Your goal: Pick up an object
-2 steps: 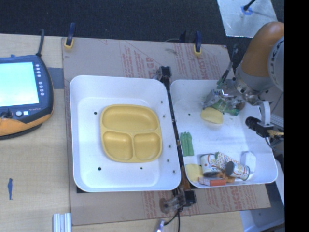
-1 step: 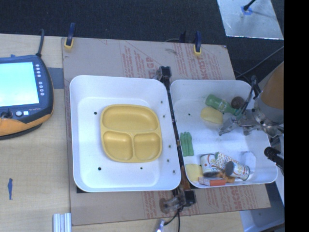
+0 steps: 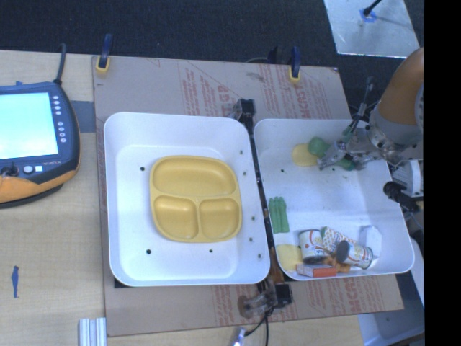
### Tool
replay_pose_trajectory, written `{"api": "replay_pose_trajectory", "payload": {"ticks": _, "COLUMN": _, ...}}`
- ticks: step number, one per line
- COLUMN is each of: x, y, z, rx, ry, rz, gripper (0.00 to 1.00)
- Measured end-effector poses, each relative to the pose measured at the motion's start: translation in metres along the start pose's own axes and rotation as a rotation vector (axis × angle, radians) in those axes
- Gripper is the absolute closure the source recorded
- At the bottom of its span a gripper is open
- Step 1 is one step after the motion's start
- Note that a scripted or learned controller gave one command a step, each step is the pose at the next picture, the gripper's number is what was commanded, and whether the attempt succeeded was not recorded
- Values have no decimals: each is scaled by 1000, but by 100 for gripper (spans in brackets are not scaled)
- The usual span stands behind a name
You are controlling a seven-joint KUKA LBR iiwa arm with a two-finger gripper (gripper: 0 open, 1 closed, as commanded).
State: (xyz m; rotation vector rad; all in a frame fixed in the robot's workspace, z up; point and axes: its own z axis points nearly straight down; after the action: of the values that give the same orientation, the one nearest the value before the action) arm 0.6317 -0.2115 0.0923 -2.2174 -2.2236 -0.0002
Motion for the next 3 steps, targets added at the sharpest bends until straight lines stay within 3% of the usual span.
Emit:
{"api": "replay_pose_trajectory", "payload": {"ticks": 1, "x": -2, "y": 22, "z": 1, "rx": 14, "ry": 0, "rz": -2, "gripper": 0}}
{"api": "replay_pose_trajectory", "payload": {"ticks": 2, "x": 146, "y": 26, "z": -101, "rx": -1, "ry": 1, "rz": -3, "gripper": 0}}
{"api": "replay_pose_trajectory", "payload": {"ticks": 3, "x": 78, "y": 30, "z": -17, "rx": -17, "ry": -7, "rz": -2, "gripper": 0}}
